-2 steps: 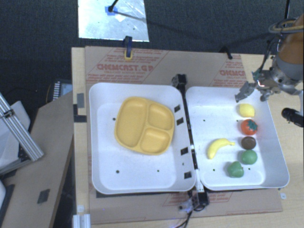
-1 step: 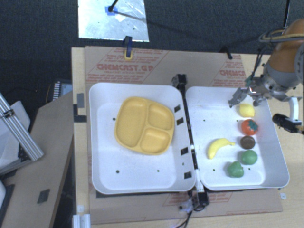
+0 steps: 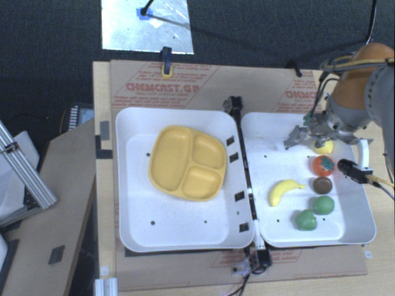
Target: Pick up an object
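My gripper [image 3: 296,138] hangs over the back of the right bin [image 3: 265,134], reaching in from the right on the grey arm with its orange band [image 3: 370,57]. A small yellow fruit [image 3: 324,145] lies just right of it, partly hidden under the wrist. In front of that sit a red tomato [image 3: 322,164], a brown ball [image 3: 322,185] and two green pieces [image 3: 323,205] [image 3: 305,219]. A yellow banana [image 3: 284,191] lies in the middle of the bin, well in front of the gripper. I see nothing held.
The left bin [image 3: 133,221] holds a yellow divided plate [image 3: 187,162]. A black clip-lined seam [image 3: 242,165] separates the two bins. Cardboard [image 3: 185,85] lies under both, and a shiny sheet [image 3: 147,17] sits behind the bench.
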### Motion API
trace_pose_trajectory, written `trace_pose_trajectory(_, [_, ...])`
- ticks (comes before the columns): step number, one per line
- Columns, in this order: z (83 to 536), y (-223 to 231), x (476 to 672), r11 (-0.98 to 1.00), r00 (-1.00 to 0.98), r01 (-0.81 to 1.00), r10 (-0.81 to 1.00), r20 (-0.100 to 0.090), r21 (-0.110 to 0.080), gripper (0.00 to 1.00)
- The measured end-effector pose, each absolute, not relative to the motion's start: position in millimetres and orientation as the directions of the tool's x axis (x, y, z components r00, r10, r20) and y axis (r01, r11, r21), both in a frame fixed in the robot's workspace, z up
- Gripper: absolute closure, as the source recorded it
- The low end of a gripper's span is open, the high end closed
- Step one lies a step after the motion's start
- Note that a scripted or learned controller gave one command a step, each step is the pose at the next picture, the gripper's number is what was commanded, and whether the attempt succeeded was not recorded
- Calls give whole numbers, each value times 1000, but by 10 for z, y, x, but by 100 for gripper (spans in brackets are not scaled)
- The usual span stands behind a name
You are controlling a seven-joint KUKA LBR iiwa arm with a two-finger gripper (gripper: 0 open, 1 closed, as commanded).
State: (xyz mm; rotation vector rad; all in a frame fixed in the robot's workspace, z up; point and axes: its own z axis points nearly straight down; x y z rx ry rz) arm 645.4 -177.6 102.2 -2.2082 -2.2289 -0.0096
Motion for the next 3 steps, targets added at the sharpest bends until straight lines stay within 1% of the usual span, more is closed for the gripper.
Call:
trace_pose_trajectory(1, [871, -1715, 6491, 12, -12, 1000, 1000, 9, 4, 0])
trace_pose_trajectory(2, [977, -1743, 6490, 12, -12, 1000, 1000, 2, 8, 100])
trace_pose_trajectory(3, [1624, -1703, 6499, 7, -7, 1000, 1000, -2, 8, 100])
